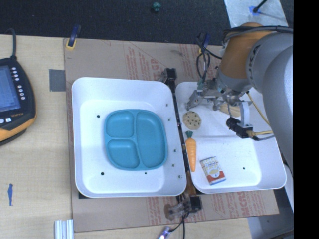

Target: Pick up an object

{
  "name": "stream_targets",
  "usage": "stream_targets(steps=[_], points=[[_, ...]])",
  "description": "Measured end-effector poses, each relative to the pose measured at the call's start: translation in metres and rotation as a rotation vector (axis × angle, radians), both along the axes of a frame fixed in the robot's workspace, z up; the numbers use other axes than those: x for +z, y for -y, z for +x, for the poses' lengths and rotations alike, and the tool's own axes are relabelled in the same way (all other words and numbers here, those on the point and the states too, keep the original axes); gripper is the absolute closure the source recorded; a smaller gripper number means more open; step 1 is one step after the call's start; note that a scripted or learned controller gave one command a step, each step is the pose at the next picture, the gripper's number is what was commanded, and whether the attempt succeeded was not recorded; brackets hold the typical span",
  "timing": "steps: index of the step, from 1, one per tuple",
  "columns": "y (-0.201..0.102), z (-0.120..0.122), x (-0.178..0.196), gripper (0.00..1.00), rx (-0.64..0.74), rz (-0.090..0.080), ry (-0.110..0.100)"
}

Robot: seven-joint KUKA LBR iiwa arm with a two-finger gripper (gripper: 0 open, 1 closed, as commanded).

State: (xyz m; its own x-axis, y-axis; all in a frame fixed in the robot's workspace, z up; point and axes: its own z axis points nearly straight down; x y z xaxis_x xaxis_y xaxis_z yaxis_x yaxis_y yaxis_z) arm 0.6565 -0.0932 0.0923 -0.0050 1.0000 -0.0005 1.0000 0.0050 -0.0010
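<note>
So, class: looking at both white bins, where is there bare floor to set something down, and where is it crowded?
Left bin: a bare band runs all round the blue plate, widest near the left wall. Right bin: bare floor lies right of the small carton, toward the right wall. Crowded: the right bin's left edge, with cookie and carrot, and its top, under the gripper.

robot lab for sure, teach pendant [12,101] on the bench, white bins [124,188] clamped onto cardboard [119,54], loose cables [202,59]
</note>
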Motion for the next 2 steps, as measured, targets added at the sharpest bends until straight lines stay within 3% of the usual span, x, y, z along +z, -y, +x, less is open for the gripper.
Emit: stream_targets(steps=[2], points=[[-0.0003, -0.0001, -0.0001, 0.00, 0.000, 0.000, 0.000]])
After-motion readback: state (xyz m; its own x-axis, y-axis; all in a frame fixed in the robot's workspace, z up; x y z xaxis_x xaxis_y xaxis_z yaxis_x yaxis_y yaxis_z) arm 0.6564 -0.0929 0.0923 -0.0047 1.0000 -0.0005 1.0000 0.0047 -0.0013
